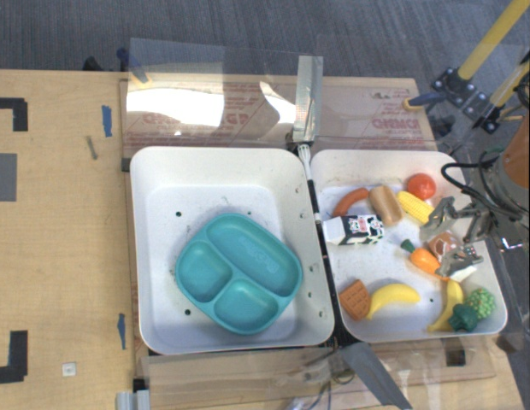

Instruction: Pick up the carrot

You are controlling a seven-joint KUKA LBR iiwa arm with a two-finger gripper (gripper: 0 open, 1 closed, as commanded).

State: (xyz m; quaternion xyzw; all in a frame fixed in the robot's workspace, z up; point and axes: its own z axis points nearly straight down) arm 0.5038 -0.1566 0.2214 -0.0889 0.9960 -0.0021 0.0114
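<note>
Your claw (454, 244) sits at the carrot (425, 260) | right bin (393, 162) | can't tell its grip

Light wooden bench (51, 254), two shallow white bins side by side on it, left bin (154, 178), right bin (350, 165), blue tape strip (106, 120) near the left bin

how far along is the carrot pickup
Done: the tool has reached the right bin and sits low at the carrot, near the bin's right side. In hand: a grasp attempt, with the orange carrot right beside the metal fingers; whether they grip it cannot be told. Left: closing firmly and lifting, since the carrot looks level with the banana and broccoli on the bin floor.
</note>
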